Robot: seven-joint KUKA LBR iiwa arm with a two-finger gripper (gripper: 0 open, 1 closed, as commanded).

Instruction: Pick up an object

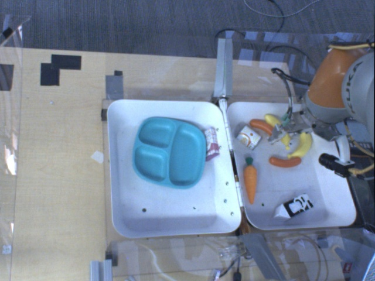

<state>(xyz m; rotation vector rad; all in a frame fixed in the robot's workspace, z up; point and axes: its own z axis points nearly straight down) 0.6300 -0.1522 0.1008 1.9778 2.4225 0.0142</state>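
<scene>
From the fixed camera above the bench, the grey arm with its orange band (pixel 328 81) comes in from the right and bends down over the right-hand shallow white bin (pixel 328 212). Its two-finger gripper (pixel 287 131) sits low among the toys at the far end of that bin; whether its fingers stand wide or narrow cannot be told from this slant, and nothing can be seen held between them.

Just right of the gripper, partly under it, lies a curved yellow plastic banana (pixel 301 145). Touching or nearly touching the gripper on its left is an orange sausage-shaped toy (pixel 261 126), and beyond that a small white cup with a red mark (pixel 248 137). Just below the gripper lies a second orange-red sausage (pixel 285 161). Further down and to the left is an orange plastic carrot with a green top (pixel 251 181), lying lengthwise. Well below the gripper, near the bin's near edge, rests a small black-and-white carton (pixel 296 206).

Far to the gripper's left, the left-hand white bin (pixel 170 218) holds a turquoise divided plastic plate (pixel 170 152) with a small purple-and-white packet (pixel 211 142) at its right edge.
</scene>
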